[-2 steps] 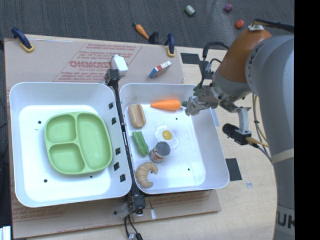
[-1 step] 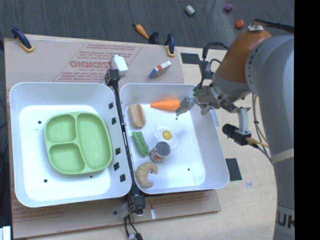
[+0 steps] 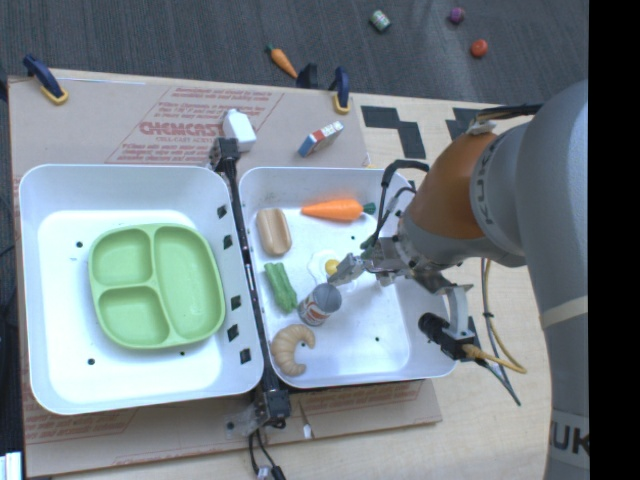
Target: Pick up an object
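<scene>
The right bin (image 3: 385,366) holds an orange carrot (image 3: 332,209) at the back and a tan bread roll (image 3: 273,230) at its left. A green pickle (image 3: 281,286), a fried egg (image 3: 325,265), a small can (image 3: 320,305) lying on its side and a croissant (image 3: 292,346) lie nearer the front. My gripper (image 3: 347,267) reaches in from the right, low over the bin's middle. Its tip sits just right of the egg and just above the can. I see nothing clearly held in it.
The left bin (image 3: 40,183) holds a green divided plate (image 3: 155,284). On the cardboard behind the bins lie a white block (image 3: 238,126) and a small red, white and blue box (image 3: 320,139). Cables (image 3: 495,353) hang off the wrist at the right bin's right edge.
</scene>
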